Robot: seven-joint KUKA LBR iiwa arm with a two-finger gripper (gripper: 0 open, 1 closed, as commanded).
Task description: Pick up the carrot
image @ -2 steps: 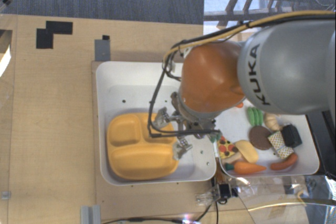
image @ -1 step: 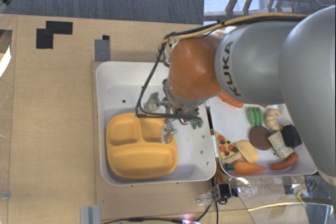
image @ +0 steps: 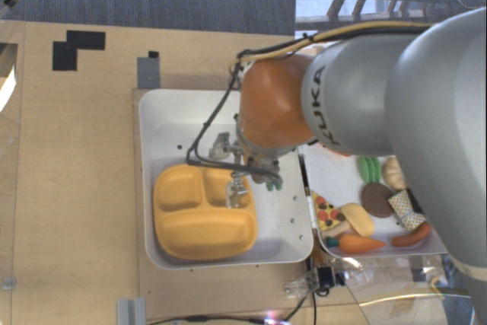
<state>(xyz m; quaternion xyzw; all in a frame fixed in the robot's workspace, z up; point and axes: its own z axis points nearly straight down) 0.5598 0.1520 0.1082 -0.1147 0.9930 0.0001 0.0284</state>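
Left shallow white bin [image: 152,164] open along its upper and right floor, yellow plastic compartment tray [image: 202,217] filling its lower left, right white bin [image: 323,243] crowded, orange carrot [image: 361,243] hemmed by pizza slice toy [image: 327,215], pale yellow piece [image: 358,218], sausage [image: 411,236], grey arm [image: 396,103] overhanging above.

A divided tray [image: 204,221] lies in the left bin [image: 160,125], the carrot [image: 361,243] among toy foods in the right bin [image: 329,249].
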